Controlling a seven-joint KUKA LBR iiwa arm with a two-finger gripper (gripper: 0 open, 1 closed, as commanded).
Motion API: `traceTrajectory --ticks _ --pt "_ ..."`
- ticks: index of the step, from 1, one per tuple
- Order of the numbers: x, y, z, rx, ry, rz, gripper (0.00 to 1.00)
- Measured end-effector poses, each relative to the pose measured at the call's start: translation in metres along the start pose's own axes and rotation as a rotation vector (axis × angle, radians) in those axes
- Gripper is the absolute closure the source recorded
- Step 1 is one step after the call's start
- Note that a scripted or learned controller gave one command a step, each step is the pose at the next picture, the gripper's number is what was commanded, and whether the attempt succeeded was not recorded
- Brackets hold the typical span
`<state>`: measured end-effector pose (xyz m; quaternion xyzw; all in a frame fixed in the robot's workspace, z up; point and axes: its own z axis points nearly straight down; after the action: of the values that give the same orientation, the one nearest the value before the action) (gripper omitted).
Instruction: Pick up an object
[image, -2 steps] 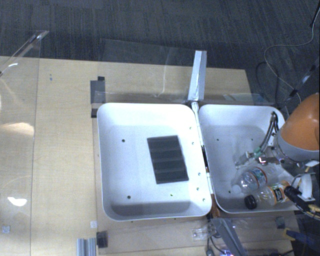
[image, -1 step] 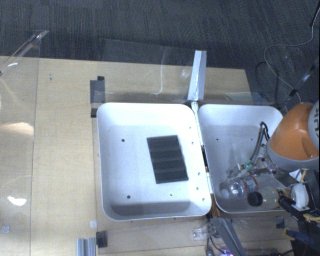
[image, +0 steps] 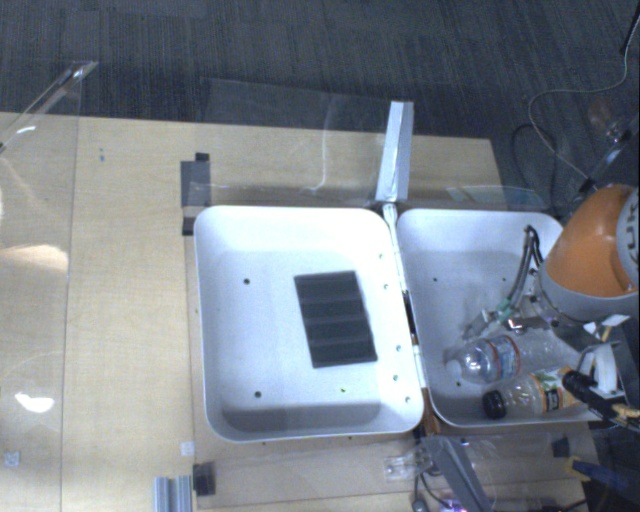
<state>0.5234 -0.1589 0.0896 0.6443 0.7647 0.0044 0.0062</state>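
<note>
Tool (image: 515, 318) of the grey arm, below the orange band (image: 590, 250), reaches into the right-hand shallow white bin (image: 450, 250) from its right side. It sits low over the bin floor, just above a clear plastic water bottle (image: 485, 358); whether its fingers are apart or together cannot be told, since thin cables and metal parts blur into the bottle's glare. No object is seen between the fingers.

The clear bottle lies on its side near the middle of the right-hand bin. Toward the front wall of that bin lies a second bottle with a black cap and a yellow-and-dark label (image: 525, 395), also on its side, just beside the clear one.

Directly left of the right-hand bin, touching it along a shared edge, stands the left-hand shallow white bin (image: 230, 260). A dark grey ribbed rectangular block (image: 335, 318) lies flat near that bin's centre, slightly tilted. Both bins rest on the pale wooden bench (image: 120, 300).
</note>
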Motion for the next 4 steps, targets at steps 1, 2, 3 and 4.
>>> traceTrajectory --ticks 1,2,3,4 --pt "-0.004 0.091 0.003 0.005 0.001 0.041 0.00" --pt "-0.036 0.124 -0.049 0.007 0.000 0.065 0.00" --pt "-0.058 0.065 -0.026 0.009 0.002 -0.012 0.00" --pt "-0.042 -0.001 0.000 0.002 0.000 -0.150 0.00"
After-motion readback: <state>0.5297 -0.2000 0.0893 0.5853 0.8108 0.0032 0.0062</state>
